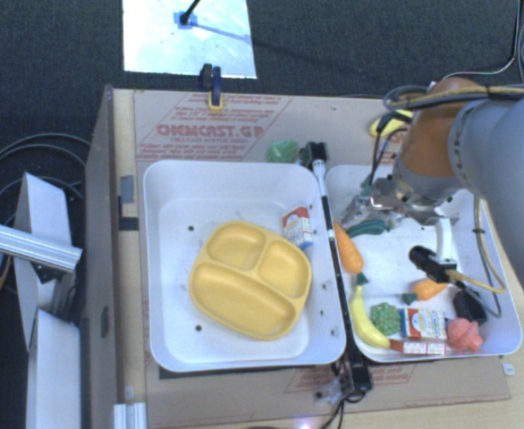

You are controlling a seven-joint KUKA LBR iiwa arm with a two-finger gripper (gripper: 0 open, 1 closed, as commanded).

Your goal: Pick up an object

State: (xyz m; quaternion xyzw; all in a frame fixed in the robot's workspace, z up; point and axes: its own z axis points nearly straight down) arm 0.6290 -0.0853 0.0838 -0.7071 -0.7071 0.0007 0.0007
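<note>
Gripper (369, 211) hangs over the right bin's (503, 329) back left corner, near a carrot (348, 250); whether its claw is wide or narrow, I cannot tell.

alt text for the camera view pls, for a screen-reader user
The grey arm reaches from the right, its gripper low over the back of the right bin, which holds a carrot, banana and other small items. The left bin holds a yellow divided plate and a small carton.
</note>
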